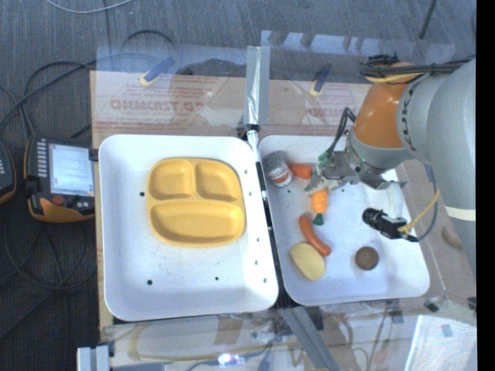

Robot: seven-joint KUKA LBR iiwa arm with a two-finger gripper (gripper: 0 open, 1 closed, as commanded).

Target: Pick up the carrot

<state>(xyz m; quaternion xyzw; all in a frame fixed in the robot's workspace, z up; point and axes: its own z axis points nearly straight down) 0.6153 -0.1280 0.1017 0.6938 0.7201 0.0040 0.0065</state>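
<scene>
fingers: the gripper [329, 178] sits in the upper middle of the right bin; I cannot tell how far apart the fingers stand, and nothing is visibly between them.
carrot: a small orange carrot [319, 202] with a green tip at its lower end lies just below the gripper on the bin floor; whether they touch cannot be told.
near neighbours: a tin can [277, 168] lies on its side to the upper left, with a reddish piece [302, 171] beside it; an orange-red sausage shape [314, 235] lies below the carrot, and a pale yellow potato-like lump [308, 261] below that.
farther out: a dark round item [366, 258] rests lower right in the right bin [410, 284]; the left bin [116, 284] holds a yellow divided tray [196, 200].
risk: the carrot is short, tapered and smooth-looking, so I judge it could squirt out sideways under a closing grip.
risk, clutter: the reddish piece lies close to the gripper and could be caught or nudged instead.
materials: glossy white plastic bins, likely slippery; toy food looks like hard plastic; metal can with a ribbed wall.
</scene>
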